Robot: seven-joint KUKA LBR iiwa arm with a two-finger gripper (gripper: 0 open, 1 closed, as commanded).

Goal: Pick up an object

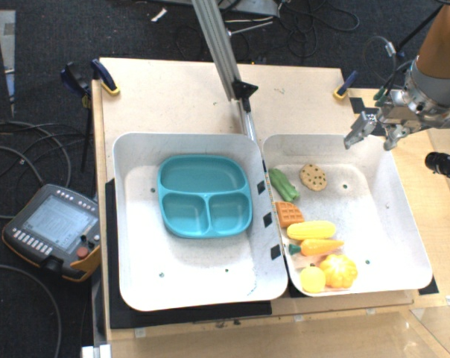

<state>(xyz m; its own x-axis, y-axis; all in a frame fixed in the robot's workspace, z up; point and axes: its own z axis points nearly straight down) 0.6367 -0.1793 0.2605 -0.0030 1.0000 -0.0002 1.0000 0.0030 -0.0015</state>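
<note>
Above the right shallow white plastic bin (404,222), at its far rim, we see the grey two-finger gripper (372,142) hovering with fingers spread wide, holding nothing. Toy foods cluster along this bin's left wall: round speckled cookie (313,176), green pod (284,184), yellow corn cob (311,230). A teal divided plastic tray (205,195) occupies the left white bin (135,222).

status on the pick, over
Gripper above the right bin's far rim, holding nothing. Toy food piled at that bin's left side: cookie nearest, untouched. Nothing in the way. Teal tray in left bin.
</note>
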